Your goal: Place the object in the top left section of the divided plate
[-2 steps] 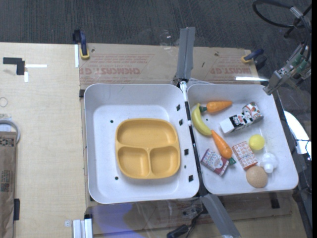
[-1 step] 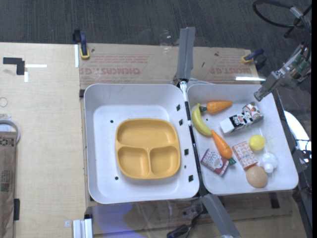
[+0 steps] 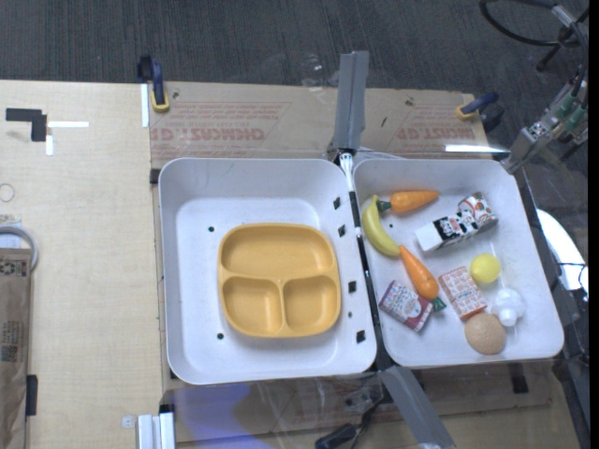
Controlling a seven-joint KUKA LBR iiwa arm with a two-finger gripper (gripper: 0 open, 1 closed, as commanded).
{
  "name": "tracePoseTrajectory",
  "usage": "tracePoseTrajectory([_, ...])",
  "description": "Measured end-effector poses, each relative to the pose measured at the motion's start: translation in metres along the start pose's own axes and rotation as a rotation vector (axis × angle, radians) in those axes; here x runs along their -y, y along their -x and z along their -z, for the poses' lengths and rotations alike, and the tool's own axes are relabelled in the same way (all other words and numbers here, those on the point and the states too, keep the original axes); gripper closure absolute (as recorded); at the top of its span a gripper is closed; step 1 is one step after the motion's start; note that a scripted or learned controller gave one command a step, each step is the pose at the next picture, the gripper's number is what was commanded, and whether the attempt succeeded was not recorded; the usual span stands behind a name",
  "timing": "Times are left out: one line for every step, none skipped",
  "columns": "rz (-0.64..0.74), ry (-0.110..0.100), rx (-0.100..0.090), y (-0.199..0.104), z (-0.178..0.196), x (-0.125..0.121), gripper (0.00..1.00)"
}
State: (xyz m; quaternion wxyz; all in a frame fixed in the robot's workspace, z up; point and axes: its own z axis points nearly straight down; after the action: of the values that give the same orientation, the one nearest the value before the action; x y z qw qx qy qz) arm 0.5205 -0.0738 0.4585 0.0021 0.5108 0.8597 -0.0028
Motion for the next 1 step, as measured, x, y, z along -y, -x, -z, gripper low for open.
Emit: tracePoseTrajectory([0.085,0.000,-0.007,-0.0715,-0.1439,0.0095,1.00])
